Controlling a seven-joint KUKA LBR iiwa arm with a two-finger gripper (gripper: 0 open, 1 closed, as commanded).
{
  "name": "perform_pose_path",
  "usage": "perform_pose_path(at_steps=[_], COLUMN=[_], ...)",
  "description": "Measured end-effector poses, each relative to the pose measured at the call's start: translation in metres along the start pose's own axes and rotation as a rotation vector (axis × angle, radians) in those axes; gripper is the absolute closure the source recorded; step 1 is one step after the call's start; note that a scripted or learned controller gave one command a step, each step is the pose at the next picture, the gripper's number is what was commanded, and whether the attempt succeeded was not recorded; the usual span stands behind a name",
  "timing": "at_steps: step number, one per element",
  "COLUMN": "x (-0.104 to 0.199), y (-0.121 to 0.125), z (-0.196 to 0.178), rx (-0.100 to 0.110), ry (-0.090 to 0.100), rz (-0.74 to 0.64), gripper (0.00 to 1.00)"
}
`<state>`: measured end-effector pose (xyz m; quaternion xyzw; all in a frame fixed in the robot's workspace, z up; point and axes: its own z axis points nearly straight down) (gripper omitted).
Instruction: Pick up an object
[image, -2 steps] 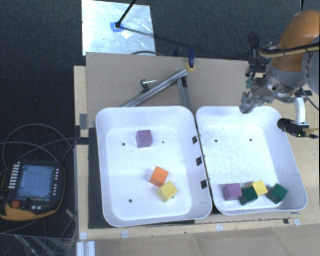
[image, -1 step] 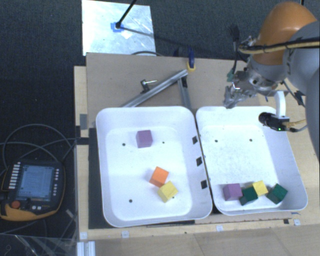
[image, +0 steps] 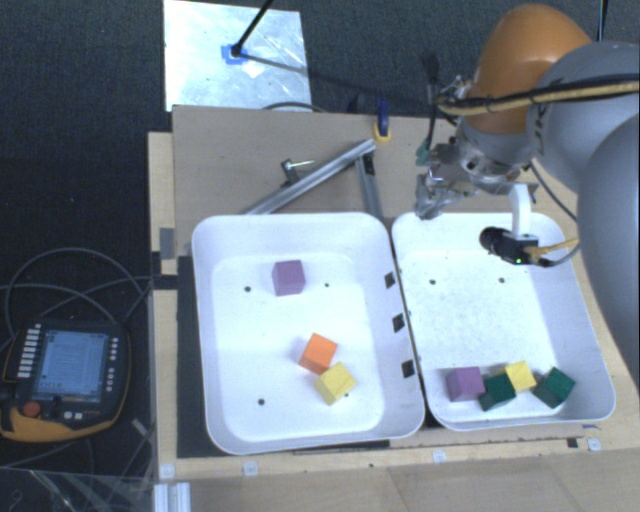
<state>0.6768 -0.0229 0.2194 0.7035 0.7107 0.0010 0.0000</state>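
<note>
Orange cube (image: 318, 351) tilted diamond-wise, touching yellow cube (image: 336, 382), gripper (image: 432, 200) seemingly apart.

left bin (image: 215, 330): three blocks (image: 319, 351), one toward the back, two touching near the front. right bin (image: 580, 300): four blocks (image: 508, 384) in a row along the front wall.

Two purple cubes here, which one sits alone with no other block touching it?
The purple cube in the left bin, near its far wall. The other purple cube sits against a dark green block in the right bin.
</note>
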Motion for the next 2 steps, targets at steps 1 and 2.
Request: perform_pose_path(at_steps=[1,2], x=[0.059,0.11], y=[-0.001,0.008], z=[0.004,-0.01], rx=[0.0,-0.003], ry=[0.001,0.001], rz=[-0.001,-0.001], gripper=[1.0,1.0])
